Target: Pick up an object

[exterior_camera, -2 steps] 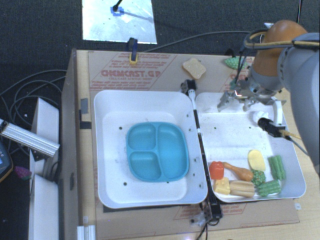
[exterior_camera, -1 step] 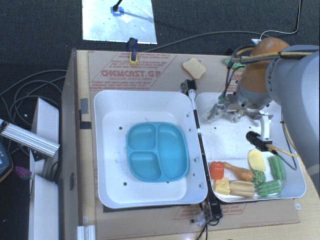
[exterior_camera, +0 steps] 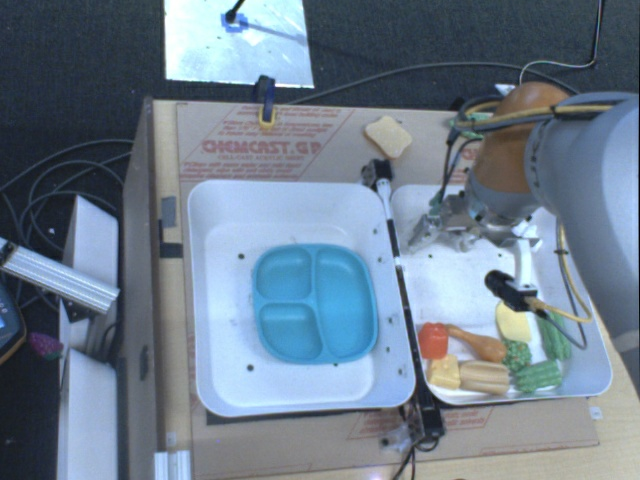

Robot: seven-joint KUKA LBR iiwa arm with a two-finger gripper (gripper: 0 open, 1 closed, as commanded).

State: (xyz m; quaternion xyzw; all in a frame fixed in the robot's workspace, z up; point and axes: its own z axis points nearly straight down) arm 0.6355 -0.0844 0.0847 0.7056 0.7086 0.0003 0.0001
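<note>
My gripper [exterior_camera: 424, 232] hangs over the upper left part of the right bin [exterior_camera: 440, 278], close to the divider between the bins. Toy foods lie in a cluster along that bin's near edge: a red tomato [exterior_camera: 433, 340], an orange carrot [exterior_camera: 478, 343], a yellow cheese block [exterior_camera: 444, 372], a tan ridged piece [exterior_camera: 484, 376], a pale yellow piece [exterior_camera: 513, 322] and green vegetables [exterior_camera: 540, 373]. The gripper stands well apart from them, up and to the left, and I see nothing in it.
The left bin [exterior_camera: 225, 268] bears a blue divided plate [exterior_camera: 314, 302]. A tan sponge-like piece [exterior_camera: 388, 136] lies on the cardboard behind the bins. A yellow and blue clamp [exterior_camera: 266, 102] sits at the cardboard's far edge. The grey arm [exterior_camera: 585, 168] covers the right bin's far right.
</note>
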